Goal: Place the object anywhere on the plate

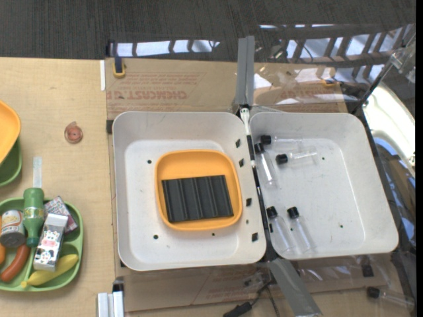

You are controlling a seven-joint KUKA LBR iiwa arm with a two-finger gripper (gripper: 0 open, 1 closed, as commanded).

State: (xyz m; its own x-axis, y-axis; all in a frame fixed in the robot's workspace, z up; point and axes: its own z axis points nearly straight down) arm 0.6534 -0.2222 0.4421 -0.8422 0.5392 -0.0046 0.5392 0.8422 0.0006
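Black ribbed block (198, 199) lies flat on the orange plate (197, 161), left bin (132, 203). Gripper state: cannot tell.

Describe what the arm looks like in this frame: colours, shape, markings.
By the frame's right edge, just past the right bin, there is a smooth, rounded, pale grey-white casing with a glossy highlight, probably a link of the arm. A thin dark line, perhaps a cable, runs diagonally above it. Any markings are too small to tell.
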